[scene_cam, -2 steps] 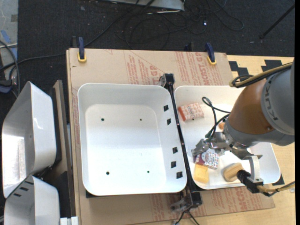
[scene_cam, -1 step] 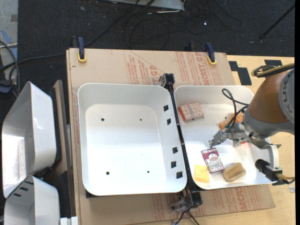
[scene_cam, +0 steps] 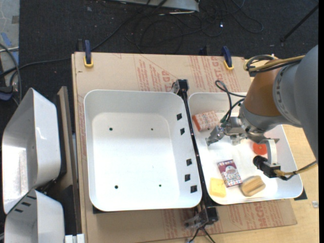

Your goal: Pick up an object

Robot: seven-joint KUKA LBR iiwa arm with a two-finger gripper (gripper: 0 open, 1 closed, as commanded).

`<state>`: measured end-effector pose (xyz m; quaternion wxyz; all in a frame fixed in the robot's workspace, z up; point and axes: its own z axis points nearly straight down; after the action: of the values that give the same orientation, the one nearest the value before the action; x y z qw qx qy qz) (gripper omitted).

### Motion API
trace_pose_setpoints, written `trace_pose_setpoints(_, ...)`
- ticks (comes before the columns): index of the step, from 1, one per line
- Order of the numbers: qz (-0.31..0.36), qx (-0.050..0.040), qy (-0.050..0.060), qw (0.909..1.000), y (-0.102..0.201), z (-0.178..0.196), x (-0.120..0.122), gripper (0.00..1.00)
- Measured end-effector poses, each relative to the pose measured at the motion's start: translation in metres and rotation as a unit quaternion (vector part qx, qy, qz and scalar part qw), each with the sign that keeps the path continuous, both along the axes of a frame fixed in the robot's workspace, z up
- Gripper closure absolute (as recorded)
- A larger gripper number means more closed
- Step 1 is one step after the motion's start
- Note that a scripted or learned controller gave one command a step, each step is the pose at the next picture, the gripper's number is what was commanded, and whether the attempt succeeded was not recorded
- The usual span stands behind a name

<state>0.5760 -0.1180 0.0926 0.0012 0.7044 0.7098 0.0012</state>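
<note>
Your gripper [scene_cam: 215,135] is hovering in the right bin [scene_cam: 296,186], just below the orange carton [scene_cam: 205,120]; whether it's open, I cannot tell. That carton is looking light, stiff, slightly crushable: you're best squeezing across its short sides.

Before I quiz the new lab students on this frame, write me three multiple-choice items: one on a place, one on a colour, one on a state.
1. Where do the objects lie?
A. left bin
B. right bin
C. on the cardboard

2. What colour is the block beside the bread roll?
A. yellow
B. green
C. blue

3. Where is the end effector?
A. over the floor
B. over the left bin
C. over the right bin

Answers: B, the carton, card and the rest sit in the right bin; A, the block looks yellow; C, the end effector hangs above the right bin.
</note>
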Motion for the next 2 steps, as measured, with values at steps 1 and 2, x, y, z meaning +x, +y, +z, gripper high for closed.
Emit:
trace_pose_setpoints(1,-0.006,0.0003,0.004,1.0,-0.025,-0.001,-0.058,0.0)
trace_pose_setpoints(2,-0.004,-0.0002,0.002,1.0,-0.023,0.01,-0.055,1.0)
